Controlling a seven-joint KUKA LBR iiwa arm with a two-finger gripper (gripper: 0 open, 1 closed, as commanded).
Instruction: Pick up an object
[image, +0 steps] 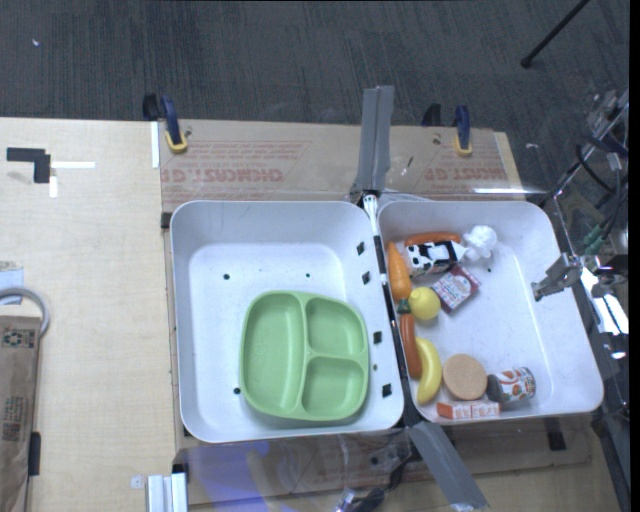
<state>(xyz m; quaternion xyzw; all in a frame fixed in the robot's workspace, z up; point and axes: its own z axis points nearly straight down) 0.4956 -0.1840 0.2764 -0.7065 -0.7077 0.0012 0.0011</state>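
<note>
Hand (565, 272) looks to be the grey metal bit at the right edge of the right bin (530, 330), up over the rim and not touching any of the stuff inside. Honestly can't tell if it's wide or narrow from this angle, it's too small and cluttered over there. Nothing visible in it.

All the things to grab are piled in the right bin, mostly on its left side. A carrot (399, 272) lies along the left wall, with a lemon (424, 303) just beside it and a banana (428, 368) nearer to the camera. Next to the banana there's a round tan cookie (465, 377), then a small can (512, 384) lying on its side to the right, and a little orange box (468, 409) against the near wall. At the far end sits a black and white carton (432, 260), a white fluffy thing (481, 240) and a red and white packet (455, 290).

The left bin (200, 300) holds a green divided plate (305, 355), lying flat toward its near right corner.

Both bins sit side by side on the surface (80, 300).
</note>
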